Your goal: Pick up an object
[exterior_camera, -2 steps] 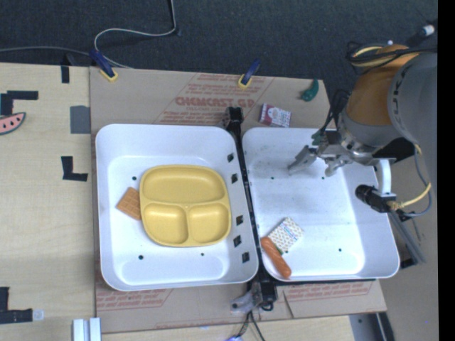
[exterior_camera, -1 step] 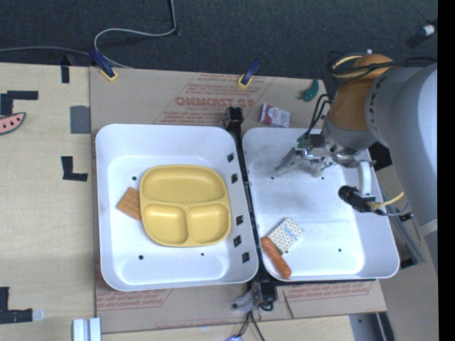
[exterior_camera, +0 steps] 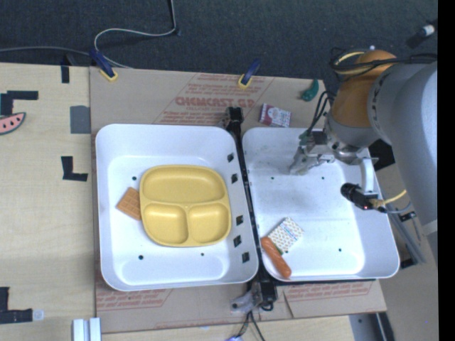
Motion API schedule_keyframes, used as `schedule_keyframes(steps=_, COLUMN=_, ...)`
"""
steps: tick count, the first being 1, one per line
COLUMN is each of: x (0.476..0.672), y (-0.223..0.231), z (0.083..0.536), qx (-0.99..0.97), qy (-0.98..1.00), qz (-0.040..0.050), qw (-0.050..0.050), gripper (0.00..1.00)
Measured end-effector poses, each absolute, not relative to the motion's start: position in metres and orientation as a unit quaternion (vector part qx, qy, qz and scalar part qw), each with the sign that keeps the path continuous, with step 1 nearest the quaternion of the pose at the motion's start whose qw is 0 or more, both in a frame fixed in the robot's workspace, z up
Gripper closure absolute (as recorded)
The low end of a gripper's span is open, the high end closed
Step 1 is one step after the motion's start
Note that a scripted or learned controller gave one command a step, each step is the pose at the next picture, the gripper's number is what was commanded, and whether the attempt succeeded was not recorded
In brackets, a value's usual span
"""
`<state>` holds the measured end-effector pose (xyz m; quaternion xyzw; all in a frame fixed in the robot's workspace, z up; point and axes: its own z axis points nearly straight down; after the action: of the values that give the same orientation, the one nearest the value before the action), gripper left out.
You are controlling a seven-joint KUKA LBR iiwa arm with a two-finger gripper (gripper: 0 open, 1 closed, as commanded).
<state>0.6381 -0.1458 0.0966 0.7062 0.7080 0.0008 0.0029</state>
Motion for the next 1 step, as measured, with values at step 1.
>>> schedule_keyframes(steps=1, x=0.638, y=-0.1459, z=0.0966, qx=0.706, qy=0.708, qz=0.0008, qw=0.003, gripper=0.0)
